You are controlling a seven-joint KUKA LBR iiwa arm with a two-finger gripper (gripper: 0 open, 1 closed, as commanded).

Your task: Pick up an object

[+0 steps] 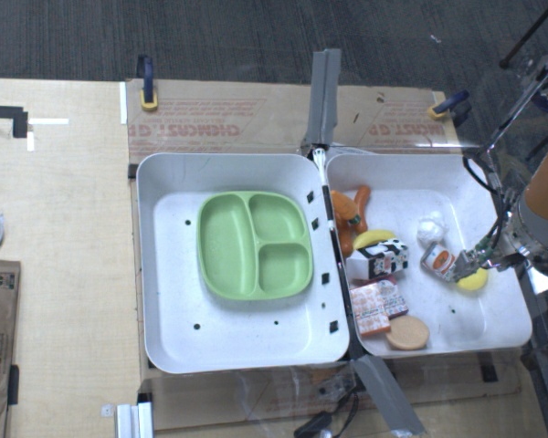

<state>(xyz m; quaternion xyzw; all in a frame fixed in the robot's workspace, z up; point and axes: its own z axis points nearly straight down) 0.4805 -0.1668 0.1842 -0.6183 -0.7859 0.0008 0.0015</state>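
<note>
Two white bins sit side by side on the bench, and the right bin is the landmark for everything below. Just beside it, the left bin carries a green divided plate lying flat near its middle, well apart from the arm's work. All the loose items are in the right bin, so the pick is being tried there. Along its left wall lies an orange toy with a banana just below it and a black-and-white cow touching the banana's lower edge. Toward its near left corner lie a red-printed packet and a tan cookie, the cookie touching the packet. Near its middle sits a white ball. The arm reaches over the right wall, and the hand is down at floor level toward that wall, between a small can with a red label and a yellow piece. My guess is that one of these two is the target, since both lie right against the hand. The fingers are too small and cluttered to read; I cannot tell whether they are apart, together, or clamped on anything. Nothing is visibly lifted off the bin floor, so I judge the pick not yet proven.
</note>
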